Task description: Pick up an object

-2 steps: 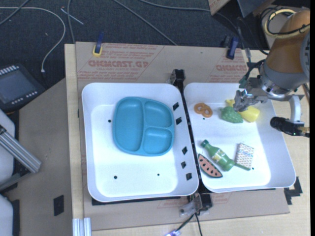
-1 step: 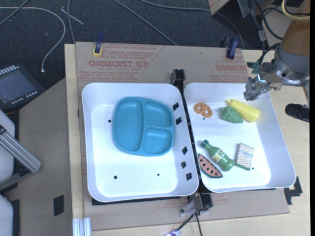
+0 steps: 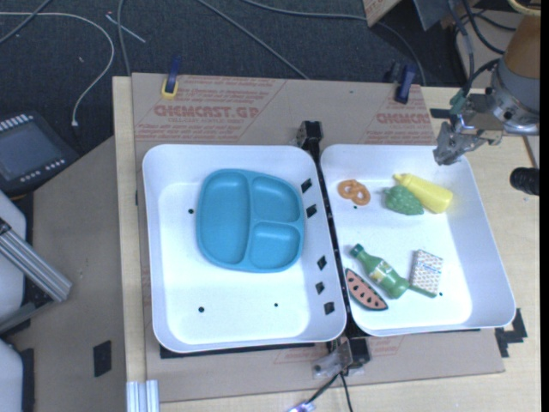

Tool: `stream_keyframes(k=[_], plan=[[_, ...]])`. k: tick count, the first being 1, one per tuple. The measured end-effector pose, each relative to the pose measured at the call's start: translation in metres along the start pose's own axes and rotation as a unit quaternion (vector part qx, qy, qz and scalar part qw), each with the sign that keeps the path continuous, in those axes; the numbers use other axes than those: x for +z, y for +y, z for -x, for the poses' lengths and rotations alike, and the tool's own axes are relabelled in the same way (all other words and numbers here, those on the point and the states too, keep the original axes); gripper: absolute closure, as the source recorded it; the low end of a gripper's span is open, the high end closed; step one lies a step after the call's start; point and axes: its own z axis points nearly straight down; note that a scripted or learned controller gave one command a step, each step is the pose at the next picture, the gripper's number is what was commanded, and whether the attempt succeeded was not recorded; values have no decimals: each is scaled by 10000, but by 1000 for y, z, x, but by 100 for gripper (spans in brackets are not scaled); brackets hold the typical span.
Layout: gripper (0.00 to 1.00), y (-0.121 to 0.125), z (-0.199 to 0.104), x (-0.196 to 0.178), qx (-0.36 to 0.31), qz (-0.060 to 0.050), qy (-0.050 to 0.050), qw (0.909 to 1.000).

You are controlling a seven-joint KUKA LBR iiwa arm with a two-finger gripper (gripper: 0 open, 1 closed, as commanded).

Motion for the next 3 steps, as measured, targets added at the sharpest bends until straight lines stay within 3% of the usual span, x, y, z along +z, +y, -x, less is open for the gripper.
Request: stream_keyframes(k=[1, 3], plan=[[100, 1, -52, 1, -21, -35, 15, 10000], [100, 10, -156, 38, -18, -49, 14, 10000]])
